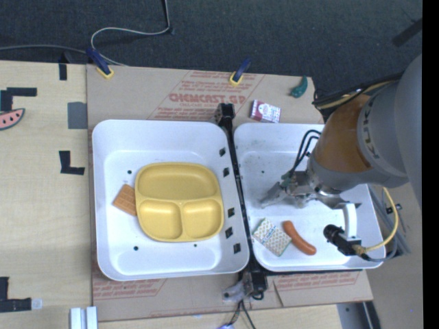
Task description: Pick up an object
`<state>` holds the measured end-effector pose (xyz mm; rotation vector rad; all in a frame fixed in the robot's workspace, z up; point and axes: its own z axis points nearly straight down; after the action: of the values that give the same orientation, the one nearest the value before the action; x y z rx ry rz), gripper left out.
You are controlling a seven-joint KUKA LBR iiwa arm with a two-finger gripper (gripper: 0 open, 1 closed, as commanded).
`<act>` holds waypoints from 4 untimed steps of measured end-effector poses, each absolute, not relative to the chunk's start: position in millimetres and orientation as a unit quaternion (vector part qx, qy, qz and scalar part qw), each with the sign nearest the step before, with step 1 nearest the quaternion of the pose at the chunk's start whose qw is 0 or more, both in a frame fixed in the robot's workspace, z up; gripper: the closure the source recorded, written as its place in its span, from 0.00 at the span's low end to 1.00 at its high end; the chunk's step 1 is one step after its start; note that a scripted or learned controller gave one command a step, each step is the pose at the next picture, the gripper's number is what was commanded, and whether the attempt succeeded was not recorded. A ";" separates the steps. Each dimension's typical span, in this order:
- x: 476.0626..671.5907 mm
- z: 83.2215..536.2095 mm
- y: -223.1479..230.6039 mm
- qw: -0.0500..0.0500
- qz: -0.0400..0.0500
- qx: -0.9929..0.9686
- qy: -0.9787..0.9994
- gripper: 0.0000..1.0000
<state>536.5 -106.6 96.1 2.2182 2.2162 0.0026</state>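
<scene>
In the right bin (357,262), a red-orange sausage (300,238) lies near the front wall. A small patterned packet (271,237) sits just left of it. My gripper (273,192) is low over the bin's left middle, pointing left, above and behind the packet. Its fingers stand open with nothing between them. The left bin (110,252) holds a yellow divided plate (180,201), and a tan cracker (125,199) pokes out from under its left edge.
The grey arm with its orange band covers the right bin's right half. Behind the bins on the cardboard lie a small red-and-white packet (264,111) and a teal piece (299,86). A black divider (232,184) runs between the bins.
</scene>
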 end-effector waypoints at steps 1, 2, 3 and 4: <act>530.2 86.3 -95.3 0.003 0.001 0.707 0.707 0.00; 535.6 85.6 -97.4 -0.001 0.000 0.707 0.707 0.00; 485.2 86.2 -94.9 0.002 0.001 0.707 0.707 0.00; 485.9 96.0 -96.0 0.004 0.001 0.708 0.707 1.00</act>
<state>485.9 -96.0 96.0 2.2173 2.2144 0.0037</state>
